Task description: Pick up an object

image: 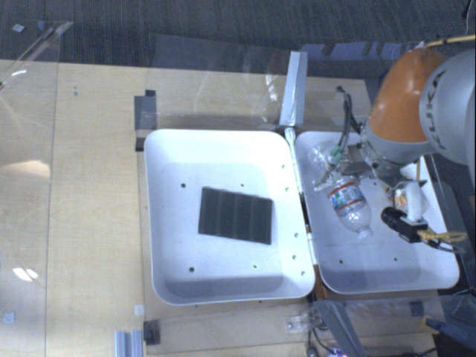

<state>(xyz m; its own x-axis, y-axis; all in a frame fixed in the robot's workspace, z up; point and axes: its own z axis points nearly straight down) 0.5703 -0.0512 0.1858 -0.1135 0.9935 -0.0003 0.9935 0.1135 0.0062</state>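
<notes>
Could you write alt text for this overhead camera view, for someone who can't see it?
A grey-and-orange robot arm reaches over the right white bin, above a clear plastic bottle. The left white bin holds a dark ribbed rectangular pad.

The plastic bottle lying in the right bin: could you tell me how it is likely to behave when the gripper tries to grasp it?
The plastic bottle lies on its side on the right bin, so a nudge would probably roll it. It looks clear and thin-walled, so likely light, and it may dent or slip from a pinch. The gripper sits just above it.

The arm (424, 103) is cut off by the right edge and hides the right bin's (387, 277) far corner.
</notes>
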